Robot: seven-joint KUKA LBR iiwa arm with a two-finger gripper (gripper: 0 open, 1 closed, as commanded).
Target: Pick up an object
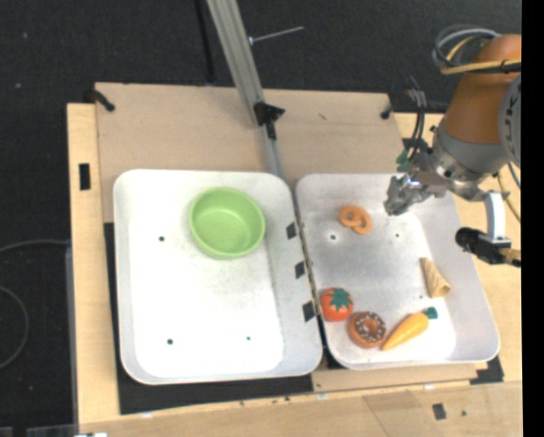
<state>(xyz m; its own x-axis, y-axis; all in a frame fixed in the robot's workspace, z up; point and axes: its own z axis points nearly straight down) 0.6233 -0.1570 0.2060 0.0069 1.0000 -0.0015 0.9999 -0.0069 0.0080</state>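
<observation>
Right bin (454, 340), near edge — carrot (408, 329), donut (367, 329), tomato (336, 304); cone (435, 278) by the right wall; pretzel (355, 218) toward the far end. Left bin (145, 335) — green bowl (226, 223). Hand (397, 198) — above the right bin's far end, just right of the pretzel, nothing seen in it; finger spread unclear.

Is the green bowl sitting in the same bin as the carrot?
No, the green bowl sits in the left bin; the carrot lies in the right bin.
</observation>
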